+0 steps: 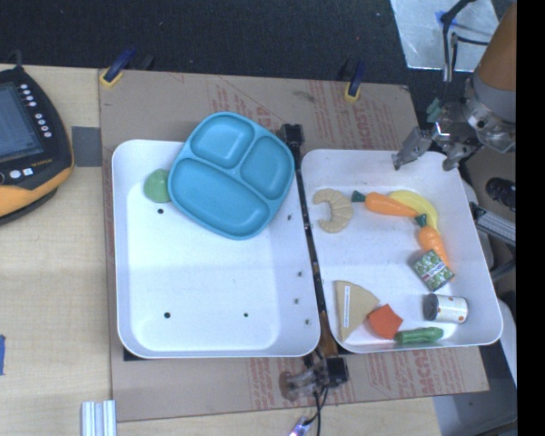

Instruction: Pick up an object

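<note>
My gripper (429, 156) hangs over the far right corner of the right bin (345, 166), open, with nothing between its fingers. Just below it lie a carrot (388, 205) and a yellow banana (416, 205). A tan croissant (332, 209) lies to their left. Further down the right side are a second small carrot (431, 240), a green patterned cube (431, 269) and a white cup on its side (447, 309). Along the near edge rest a tan wedge (353, 305), a red block (384, 321) and a green pickle (419, 336).
The left bin (209, 307) bears a blue divided plate (232, 173) tilted across its far right corner, with a green ball (157, 185) beside it. An orange-edged tablet pendant (18, 143) lies on the bench at far left. Clamps hold the cardboard's far edge.
</note>
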You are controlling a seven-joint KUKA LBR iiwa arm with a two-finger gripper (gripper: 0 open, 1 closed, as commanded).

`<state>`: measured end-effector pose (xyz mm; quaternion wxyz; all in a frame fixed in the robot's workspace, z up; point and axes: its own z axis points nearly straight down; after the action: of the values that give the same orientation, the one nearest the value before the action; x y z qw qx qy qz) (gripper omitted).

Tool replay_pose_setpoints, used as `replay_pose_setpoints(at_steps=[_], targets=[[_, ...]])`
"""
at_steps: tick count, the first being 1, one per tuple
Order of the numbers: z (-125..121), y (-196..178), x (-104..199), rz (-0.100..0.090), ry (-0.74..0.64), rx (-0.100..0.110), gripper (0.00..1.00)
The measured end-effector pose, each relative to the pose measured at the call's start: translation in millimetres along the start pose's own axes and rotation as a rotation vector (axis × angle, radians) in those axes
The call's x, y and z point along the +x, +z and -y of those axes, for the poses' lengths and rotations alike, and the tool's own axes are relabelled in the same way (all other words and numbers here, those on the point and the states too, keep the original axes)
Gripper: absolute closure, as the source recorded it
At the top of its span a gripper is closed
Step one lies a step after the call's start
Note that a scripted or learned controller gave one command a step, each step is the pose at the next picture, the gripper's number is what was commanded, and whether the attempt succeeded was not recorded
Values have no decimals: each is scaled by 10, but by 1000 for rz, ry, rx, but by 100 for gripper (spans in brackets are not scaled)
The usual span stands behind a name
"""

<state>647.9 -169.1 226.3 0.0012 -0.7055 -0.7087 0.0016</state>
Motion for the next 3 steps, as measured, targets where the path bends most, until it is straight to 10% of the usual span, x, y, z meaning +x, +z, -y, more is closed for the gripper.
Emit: replay_pose_setpoints(at_steps=[1,2,3], targets=[[638,1356,-274,0,-1,2,0],[1554,1347,-426,0,-1,1,0],[1548,1244,-430,1,-7,1,100]])
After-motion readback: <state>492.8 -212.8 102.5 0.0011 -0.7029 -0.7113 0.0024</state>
